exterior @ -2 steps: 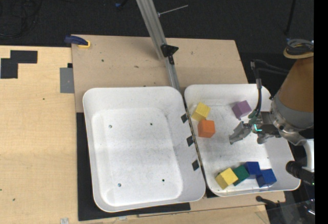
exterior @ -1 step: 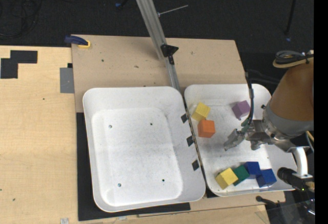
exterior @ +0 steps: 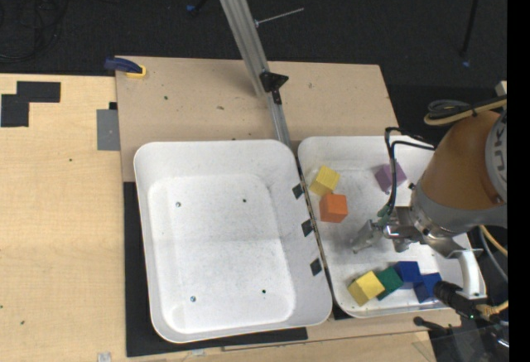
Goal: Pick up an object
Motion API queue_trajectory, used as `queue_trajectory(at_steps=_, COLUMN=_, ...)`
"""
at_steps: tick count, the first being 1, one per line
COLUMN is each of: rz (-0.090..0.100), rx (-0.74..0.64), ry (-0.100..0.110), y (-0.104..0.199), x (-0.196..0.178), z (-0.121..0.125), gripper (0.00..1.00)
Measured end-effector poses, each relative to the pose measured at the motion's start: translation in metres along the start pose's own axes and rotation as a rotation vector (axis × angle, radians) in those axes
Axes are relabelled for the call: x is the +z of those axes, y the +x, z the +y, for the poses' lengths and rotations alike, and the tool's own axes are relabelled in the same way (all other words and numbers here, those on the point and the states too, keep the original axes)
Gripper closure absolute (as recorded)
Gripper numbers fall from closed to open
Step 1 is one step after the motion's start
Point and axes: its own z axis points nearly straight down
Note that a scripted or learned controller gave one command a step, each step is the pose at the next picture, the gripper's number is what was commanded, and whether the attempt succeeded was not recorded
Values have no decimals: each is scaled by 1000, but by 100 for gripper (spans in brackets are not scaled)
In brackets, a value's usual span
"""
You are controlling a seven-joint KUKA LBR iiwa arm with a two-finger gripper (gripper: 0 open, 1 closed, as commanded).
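Note:
My gripper [exterior: 381,239] hangs low over the middle of the right bin [exterior: 356,155]. It is open, and I see only white bin floor between its fingers. An orange block [exterior: 333,207] lies just up and left of it, with a yellow block [exterior: 325,179] beyond that. A purple piece [exterior: 385,176] sits behind the gripper, near the arm. Toward the bin's front edge a second yellow block [exterior: 365,287], a green block [exterior: 389,281] and blue blocks [exterior: 410,272] lie in a tight row.
The left bin [exterior: 166,166] adjoins the right one, with black clips [exterior: 305,227] along the shared wall. A slanted aluminium bar [exterior: 244,29] rises from behind the bins. The arm's orange band [exterior: 464,166] overhangs the right bin's right side.

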Motion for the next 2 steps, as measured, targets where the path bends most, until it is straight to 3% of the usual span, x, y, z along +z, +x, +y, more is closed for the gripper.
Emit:
queue_trajectory(at_steps=1, rz=-1, rx=0, ry=-7, y=0, x=51, z=1, gripper=0)
queue_trajectory(at_steps=2, rz=0, rx=9, ry=-5, y=-1, x=40, z=0, gripper=100)
